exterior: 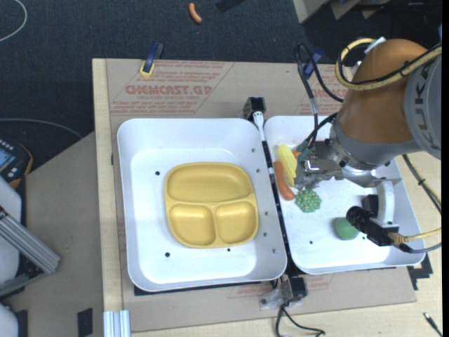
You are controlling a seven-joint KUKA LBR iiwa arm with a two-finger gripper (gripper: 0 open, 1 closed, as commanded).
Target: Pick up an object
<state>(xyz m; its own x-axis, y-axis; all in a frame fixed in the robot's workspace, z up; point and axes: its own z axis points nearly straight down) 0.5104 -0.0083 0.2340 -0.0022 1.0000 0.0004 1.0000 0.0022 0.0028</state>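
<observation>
Arm: grey KUKA arm [393, 83] with an orange band, reaching in from 3 o'clock over the right bin.
Tool: the tool [306, 177] hangs low over the left part of the right bin, just above the broccoli; I cannot tell whether it is released or clenched, and nothing is visibly between its tips.
Right bin: shallow white bin [330, 258] holding 4 small toy foods.
Broccoli: green broccoli floret [308, 201] directly under the tool, at about 6 o'clock of it.
Carrot: orange carrot [283, 181] lying along the bin's left wall, at 9 o'clock of the tool.
Corn: yellow corn piece [287, 159] just beside the carrot, at 10 o'clock of the tool.
Green piece: rounded green item [344, 228] at 4 o'clock of the broccoli, apart from it; its kind is unclear.
Left bin: white bin [133, 209] at 9 o'clock of the right bin, touching it along 1 edge.
Plate: yellow plate with 3 compartments [210, 203] in the middle of the left bin.
Bench: brown board [182, 86] under both bins.
</observation>
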